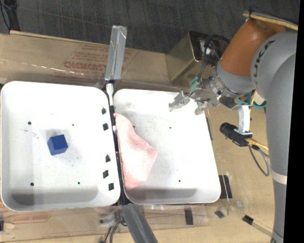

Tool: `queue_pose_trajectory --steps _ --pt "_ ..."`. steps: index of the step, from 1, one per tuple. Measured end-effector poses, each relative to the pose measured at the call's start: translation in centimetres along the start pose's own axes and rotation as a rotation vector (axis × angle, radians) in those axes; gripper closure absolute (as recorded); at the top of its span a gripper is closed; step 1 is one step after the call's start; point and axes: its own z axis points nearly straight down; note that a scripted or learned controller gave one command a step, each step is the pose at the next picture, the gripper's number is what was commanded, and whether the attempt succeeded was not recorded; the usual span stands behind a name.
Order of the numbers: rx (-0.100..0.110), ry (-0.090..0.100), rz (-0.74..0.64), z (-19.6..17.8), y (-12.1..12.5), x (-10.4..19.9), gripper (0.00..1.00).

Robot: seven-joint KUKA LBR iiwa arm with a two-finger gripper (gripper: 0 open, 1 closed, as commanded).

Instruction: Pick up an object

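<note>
On the bench, 2 shallow white bins side by side, meeting along their inner walls: the left bin (5, 134) and the right bin (207, 166). In the left bin, a small blue cube (58, 144), resting flat on the floor, nearer the left wall than the right and roughly midway between the far and near edges, with only a few dark specks around it. In the right bin, a crumpled pink cloth (136, 154), lying against the left wall and running from about the middle of that wall toward the near-left corner, widest partway down. Above the far edge of the right bin, toward its far-right corner, the gripper (188, 106), carried in from the right on the grey arm (275, 70) with its orange band (240, 41). Fingers (177, 103) spread apart, clasping nothing, with bare white floor showing in the gap. Well apart from the pink cloth, farther still from the blue cube, touching neither. Along the seam between the 2 bins, a row of small black clips (107, 159). At the far end of that seam, a grey metal bar (115, 53). Under the far side of both bins, brown cardboard (68, 55) with red print. Just beyond the right bin's far edge, a tan box (183, 61).
</note>
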Motion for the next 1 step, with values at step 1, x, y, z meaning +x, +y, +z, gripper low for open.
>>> queue_pose_trajectory --steps 1 --pt "-0.002 0.0 -0.209 14.33 -6.17 4.92 0.0"
